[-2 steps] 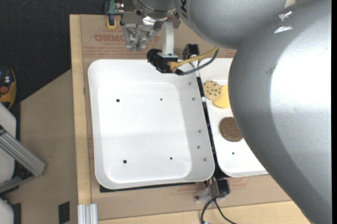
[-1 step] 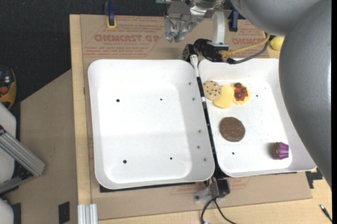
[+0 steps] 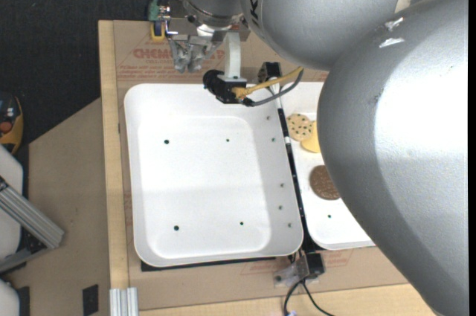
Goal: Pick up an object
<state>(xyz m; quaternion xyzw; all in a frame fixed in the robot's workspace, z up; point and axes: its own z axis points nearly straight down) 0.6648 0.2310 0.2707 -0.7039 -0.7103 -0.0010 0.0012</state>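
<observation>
Two round cookie-like discs lie in the right bin (image 3: 335, 233): a pale speckled disc (image 3: 300, 126) near its far edge, a brown disc (image 3: 323, 182) nearer. The gripper (image 3: 195, 54) hangs beyond the left bin (image 3: 149, 181), well apart from both; finger state cannot be told. Risk: flat, thin discs may slip, or the grasp may close on nothing.

L bin (image 3: 201, 173) floor open | R bin (image 3: 335, 233) mostly under arm (image 3: 394, 121) | cookies (image 3: 301, 127) near divider

Tan cookie (image 3: 300, 126) with dark chips and brown disc (image 3: 323, 183) both lie flat in right bin (image 3: 338, 233), near its left wall, arm covers part.
</observation>
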